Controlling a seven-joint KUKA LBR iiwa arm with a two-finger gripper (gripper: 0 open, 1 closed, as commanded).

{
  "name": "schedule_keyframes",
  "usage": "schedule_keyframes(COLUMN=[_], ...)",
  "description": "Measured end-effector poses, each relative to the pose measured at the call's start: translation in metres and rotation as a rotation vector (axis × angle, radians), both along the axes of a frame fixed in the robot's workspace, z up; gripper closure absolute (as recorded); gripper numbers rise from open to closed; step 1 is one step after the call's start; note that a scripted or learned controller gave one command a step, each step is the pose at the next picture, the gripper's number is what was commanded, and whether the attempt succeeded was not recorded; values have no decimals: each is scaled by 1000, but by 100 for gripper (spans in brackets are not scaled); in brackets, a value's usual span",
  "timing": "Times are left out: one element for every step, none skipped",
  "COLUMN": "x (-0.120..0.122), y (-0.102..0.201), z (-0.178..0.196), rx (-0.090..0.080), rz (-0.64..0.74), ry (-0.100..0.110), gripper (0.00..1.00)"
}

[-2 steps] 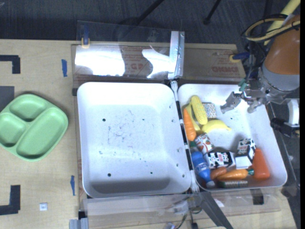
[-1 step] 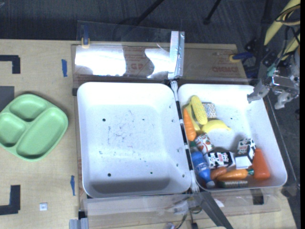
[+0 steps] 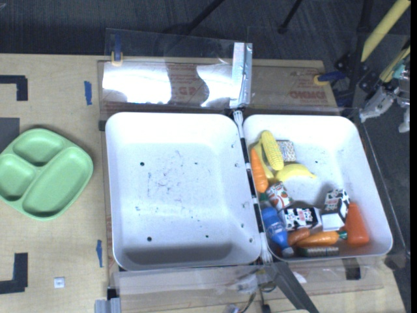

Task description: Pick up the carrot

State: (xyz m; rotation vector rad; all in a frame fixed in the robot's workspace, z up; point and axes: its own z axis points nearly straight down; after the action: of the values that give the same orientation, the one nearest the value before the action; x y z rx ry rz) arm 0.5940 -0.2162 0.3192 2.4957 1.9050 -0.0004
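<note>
Two white bins (image 3: 172,126) sit side by side. The carrot (image 3: 259,171) lies at 9 o'clock in the right one, hugging its wall beside the corn (image 3: 272,150). The gripper (image 3: 380,103) hangs at 2 o'clock, can't tell if it's open or closed.

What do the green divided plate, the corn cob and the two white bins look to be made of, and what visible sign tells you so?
Green divided plate: likely moulded plastic, smooth, uniform colour, rounded compartments. Corn cob: probably toy plastic, even bright yellow. White bins: seemingly thin plastic or coated metal, rounded corners, scuffed floor.
</note>
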Motion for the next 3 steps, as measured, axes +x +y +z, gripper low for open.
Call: schedule_keyframes(x=[0, 0, 67], y=[0, 0, 3], z=[0, 0, 46], rx=[0, 0, 0], rz=[0, 0, 19], ry=[0, 0, -1], gripper=[0, 0, 0])
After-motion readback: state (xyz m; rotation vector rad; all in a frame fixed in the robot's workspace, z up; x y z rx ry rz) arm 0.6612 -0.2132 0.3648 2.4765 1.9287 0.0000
